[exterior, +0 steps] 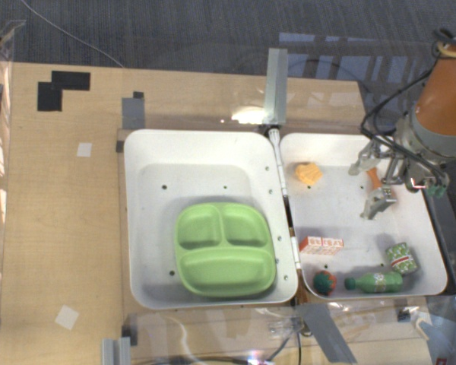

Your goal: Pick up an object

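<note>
Nothing is picked yet: the candidates all lie in the right bin [433, 234]. An orange lump [308, 174] sits near its back left, a red-and-white packet [321, 244] by the divider, a round red-green piece [324, 281], a green bottle [375, 281] lying flat and a small green can [401, 258] along the front. The pincer [374, 185] hangs over the bin's middle right, spread wide, carrying nothing. This looks like the approach step; next it needs to choose one item, centre over it and descend. A green tray [225, 249] lies in the left bin [148, 204]
</note>
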`<action>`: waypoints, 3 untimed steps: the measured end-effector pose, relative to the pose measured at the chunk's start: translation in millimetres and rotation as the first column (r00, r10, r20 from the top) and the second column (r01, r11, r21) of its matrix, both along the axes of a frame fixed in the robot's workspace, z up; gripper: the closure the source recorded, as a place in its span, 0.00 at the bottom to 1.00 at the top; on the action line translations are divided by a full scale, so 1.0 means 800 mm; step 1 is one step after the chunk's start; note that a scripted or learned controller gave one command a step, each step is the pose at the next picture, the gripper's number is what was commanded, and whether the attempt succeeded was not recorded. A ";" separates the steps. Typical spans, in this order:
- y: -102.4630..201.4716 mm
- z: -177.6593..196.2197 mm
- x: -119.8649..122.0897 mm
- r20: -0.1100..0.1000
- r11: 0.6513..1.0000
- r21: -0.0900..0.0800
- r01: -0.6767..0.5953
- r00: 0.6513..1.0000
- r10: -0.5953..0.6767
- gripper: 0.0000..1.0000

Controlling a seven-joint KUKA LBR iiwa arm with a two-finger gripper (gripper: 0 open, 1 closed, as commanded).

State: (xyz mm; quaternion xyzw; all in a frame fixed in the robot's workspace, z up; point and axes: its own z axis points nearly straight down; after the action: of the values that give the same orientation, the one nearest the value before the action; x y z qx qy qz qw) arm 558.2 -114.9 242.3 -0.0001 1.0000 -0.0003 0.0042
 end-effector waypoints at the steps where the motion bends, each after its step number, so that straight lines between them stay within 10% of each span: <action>1: -0.029 -0.090 0.017 -0.005 0.946 0.002 0.325 0.946 -0.325 0.00; 2: 0.034 -0.190 0.034 0.008 0.924 0.006 0.383 0.924 -0.383 0.00; 3: 0.035 -0.171 0.038 0.021 0.926 0.010 0.376 0.926 -0.377 1.00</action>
State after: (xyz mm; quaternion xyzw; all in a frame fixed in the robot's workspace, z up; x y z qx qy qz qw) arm 588.8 -86.8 105.1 0.1917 0.9813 0.0017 0.0152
